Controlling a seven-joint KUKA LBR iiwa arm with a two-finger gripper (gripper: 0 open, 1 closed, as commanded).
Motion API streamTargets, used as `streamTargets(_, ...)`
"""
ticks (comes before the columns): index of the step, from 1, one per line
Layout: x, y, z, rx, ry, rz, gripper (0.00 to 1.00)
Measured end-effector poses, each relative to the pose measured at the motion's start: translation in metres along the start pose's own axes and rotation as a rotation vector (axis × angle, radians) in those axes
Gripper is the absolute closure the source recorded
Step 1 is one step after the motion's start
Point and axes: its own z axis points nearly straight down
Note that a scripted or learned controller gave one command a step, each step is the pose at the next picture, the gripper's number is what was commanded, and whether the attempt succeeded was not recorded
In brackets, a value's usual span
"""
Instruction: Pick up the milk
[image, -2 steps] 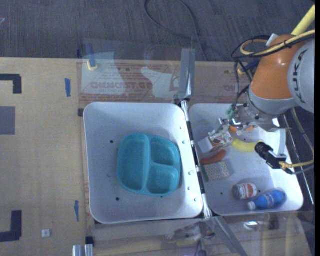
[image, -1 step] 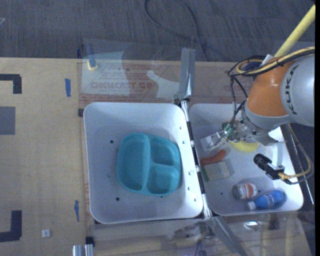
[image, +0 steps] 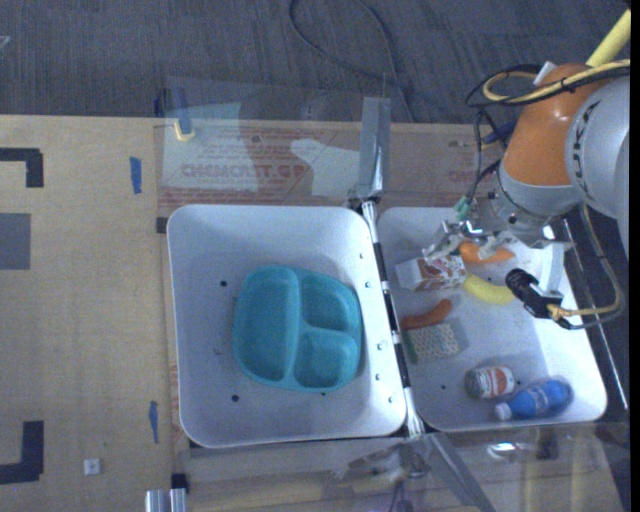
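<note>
milk carton (image: 428, 271) lies tilted in right bin (image: 570, 385), near its left wall, bare floor left of it | my claw (image: 452, 240) sits right above it, grip: cannot tell | one carrot (image: 481, 254), one banana (image: 487, 290), one sausage (image: 427, 315), one can (image: 490, 381), one bottle (image: 535, 399) | left bin (image: 200, 250): one teal tray (image: 297, 327)
</note>
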Motion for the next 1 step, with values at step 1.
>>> streamTargets(1,0.0045,0.0046,0.0383,-0.015,0.000,-0.126,0.00)
